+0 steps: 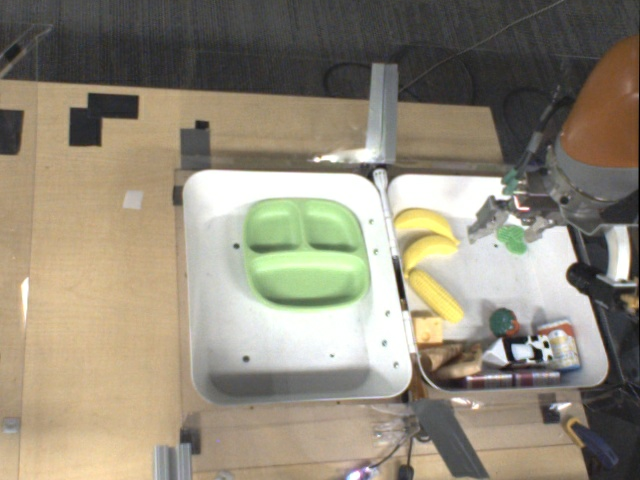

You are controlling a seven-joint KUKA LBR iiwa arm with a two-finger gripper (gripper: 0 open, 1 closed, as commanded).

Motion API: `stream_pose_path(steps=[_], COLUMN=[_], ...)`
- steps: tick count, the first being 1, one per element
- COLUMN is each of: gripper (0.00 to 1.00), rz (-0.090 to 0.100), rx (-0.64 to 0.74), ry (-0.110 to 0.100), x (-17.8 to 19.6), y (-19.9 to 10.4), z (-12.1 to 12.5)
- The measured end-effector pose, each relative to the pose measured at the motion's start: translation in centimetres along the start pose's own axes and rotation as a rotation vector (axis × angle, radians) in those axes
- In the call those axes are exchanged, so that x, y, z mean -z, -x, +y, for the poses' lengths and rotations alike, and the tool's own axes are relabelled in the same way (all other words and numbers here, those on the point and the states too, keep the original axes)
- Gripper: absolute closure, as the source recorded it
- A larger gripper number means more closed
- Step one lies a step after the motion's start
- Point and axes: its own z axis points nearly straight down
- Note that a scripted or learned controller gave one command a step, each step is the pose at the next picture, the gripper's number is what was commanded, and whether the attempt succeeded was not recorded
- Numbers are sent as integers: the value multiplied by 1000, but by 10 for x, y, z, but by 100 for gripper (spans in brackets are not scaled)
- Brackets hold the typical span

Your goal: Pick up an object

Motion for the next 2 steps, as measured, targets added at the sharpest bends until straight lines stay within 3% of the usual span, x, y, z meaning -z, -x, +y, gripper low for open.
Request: stream_pose_path(steps=[1, 2], gripper=[0, 0], rz=[0, 2], rx=[52, 50], ry=[-1, -29], x=[-140, -153], y=[-15, -11], z=[34, 103])
